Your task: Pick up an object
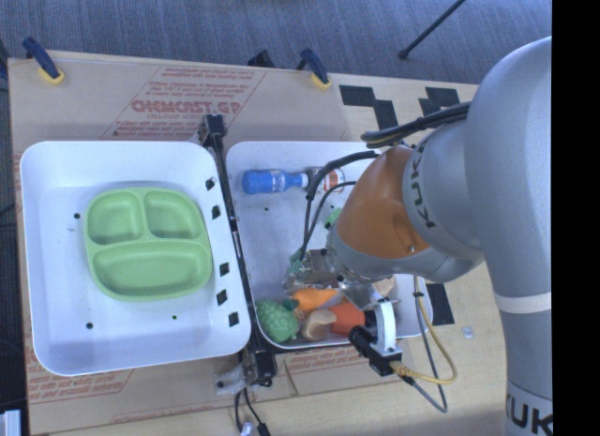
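Note:
My gripper (349, 305) is low in the right bin (272, 237), at its near edge, under the grey arm with the orange band (375, 214). It hangs right over a small pile of toys: an orange carrot-like piece (307, 300), a red-orange piece (347, 318), a beige piece (317, 325) and a green knobbly toy (277, 320). The wrist hides much of the pile, and I cannot make out whether anything is held. A blue bottle (270, 181) lies on its side at the bin's far left, well away from the gripper.
The left bin (47, 237) holds a green divided plate (148, 242). A black divider (225, 228) runs between the bins. Cables (427, 350) trail from the wrist over the right bin's near corner. Cardboard (187, 97) lies under both bins.

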{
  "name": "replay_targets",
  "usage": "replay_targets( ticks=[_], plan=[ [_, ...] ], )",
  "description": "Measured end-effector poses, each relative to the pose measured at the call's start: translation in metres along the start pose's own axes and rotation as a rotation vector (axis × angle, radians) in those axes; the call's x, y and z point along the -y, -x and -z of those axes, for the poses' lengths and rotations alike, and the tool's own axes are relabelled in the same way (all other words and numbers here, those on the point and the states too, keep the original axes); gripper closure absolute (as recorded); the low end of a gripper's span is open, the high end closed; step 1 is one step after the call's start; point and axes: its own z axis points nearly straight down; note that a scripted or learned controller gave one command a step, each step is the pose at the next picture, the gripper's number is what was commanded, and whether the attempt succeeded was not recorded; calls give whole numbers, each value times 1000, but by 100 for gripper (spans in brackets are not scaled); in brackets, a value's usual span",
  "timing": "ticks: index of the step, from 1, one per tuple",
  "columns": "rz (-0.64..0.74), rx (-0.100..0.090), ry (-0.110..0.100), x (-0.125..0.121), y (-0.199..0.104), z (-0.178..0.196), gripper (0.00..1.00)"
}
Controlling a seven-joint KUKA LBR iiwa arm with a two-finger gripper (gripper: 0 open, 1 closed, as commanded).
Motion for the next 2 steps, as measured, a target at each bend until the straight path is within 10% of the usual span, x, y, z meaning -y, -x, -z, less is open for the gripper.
replay_targets(
  ticks=[1, 2],
  plan=[
    [-1, 0, -1, 0, 0, 0, 0],
    [-8, -1, -3, -104, 3, -10, 0]
  ],
)
